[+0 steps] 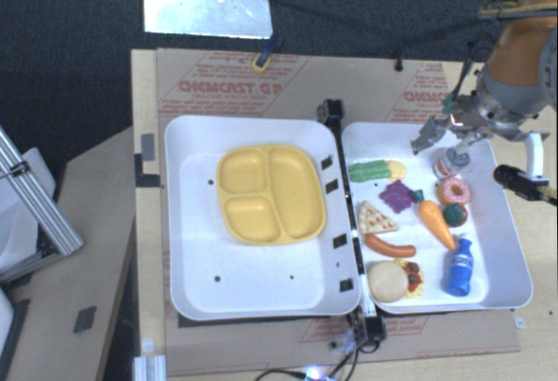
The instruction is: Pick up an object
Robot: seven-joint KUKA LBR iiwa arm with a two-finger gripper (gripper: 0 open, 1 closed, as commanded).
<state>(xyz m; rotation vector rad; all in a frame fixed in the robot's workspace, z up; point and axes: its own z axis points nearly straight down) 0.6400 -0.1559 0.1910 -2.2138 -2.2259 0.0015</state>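
Observation:
My gripper point(443, 142) hangs over the far end of the right bin point(497, 240), its two fingers spread open with nothing between them. Just below it stands a small red and white can point(446, 165). Toy food lies in that bin: a green and yellow corn cob point(375, 170), purple grapes point(398, 194), a pink donut point(454, 191), an orange carrot point(436, 224), a small green piece point(455, 214), a waffle wedge point(375, 219), a hot dog point(391, 245), a bun point(388, 281) and a blue bottle point(459, 266).
The left bin point(187, 266) holds a yellow divided plate point(266, 194). A black hinge strip point(344, 196) runs between the bins. A black bracket point(521, 180) on the arm sticks out over the right bin's right rim.

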